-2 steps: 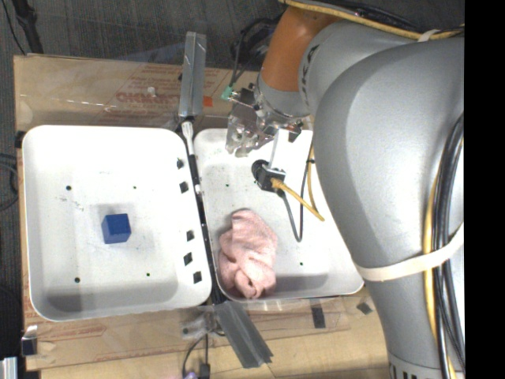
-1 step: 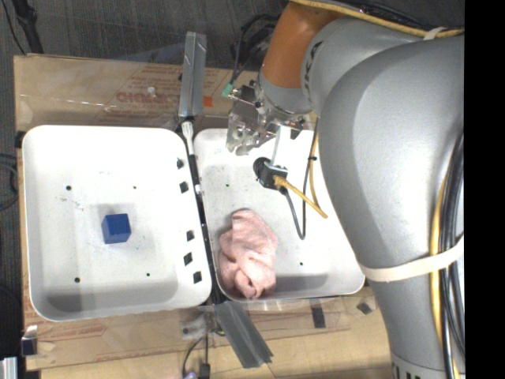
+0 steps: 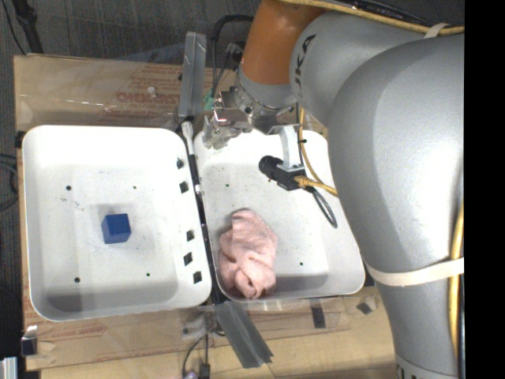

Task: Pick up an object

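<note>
One arm (image 3: 394,133), one pink cloth (image 3: 247,253), one blue cube (image 3: 116,227).

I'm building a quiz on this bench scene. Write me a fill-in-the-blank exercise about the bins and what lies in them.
1. The small blue cube lies in the ____ white bin.
2. The crumpled cloth in the right white bin is ____ in colour.
3. The band above the wrist of the grey arm is ____.

Missing words: left; pink; orange
</note>
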Available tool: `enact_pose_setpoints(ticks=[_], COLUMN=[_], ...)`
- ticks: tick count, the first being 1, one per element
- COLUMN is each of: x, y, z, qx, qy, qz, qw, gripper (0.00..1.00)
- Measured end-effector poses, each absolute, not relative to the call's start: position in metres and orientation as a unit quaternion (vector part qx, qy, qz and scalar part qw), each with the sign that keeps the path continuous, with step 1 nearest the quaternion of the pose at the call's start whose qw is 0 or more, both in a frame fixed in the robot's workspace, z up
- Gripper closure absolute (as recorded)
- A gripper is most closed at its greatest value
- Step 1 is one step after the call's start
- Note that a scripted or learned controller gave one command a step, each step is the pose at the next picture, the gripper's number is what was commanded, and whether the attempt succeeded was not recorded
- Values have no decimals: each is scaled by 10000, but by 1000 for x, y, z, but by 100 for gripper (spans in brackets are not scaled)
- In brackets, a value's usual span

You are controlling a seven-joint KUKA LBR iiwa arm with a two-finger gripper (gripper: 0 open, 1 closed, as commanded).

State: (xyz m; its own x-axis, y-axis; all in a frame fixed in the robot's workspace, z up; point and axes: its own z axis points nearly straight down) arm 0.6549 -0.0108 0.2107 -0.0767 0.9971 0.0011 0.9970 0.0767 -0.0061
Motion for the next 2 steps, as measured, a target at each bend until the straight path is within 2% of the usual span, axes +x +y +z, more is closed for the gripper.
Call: enact_pose_setpoints(ticks=[1, 2], x=[656, 656], y=[21, 41], z=[201, 192], qx=[-6332, -5052], qy=[-7740, -8630], qz=[16, 15], qw=[23, 20], gripper=[100, 100])
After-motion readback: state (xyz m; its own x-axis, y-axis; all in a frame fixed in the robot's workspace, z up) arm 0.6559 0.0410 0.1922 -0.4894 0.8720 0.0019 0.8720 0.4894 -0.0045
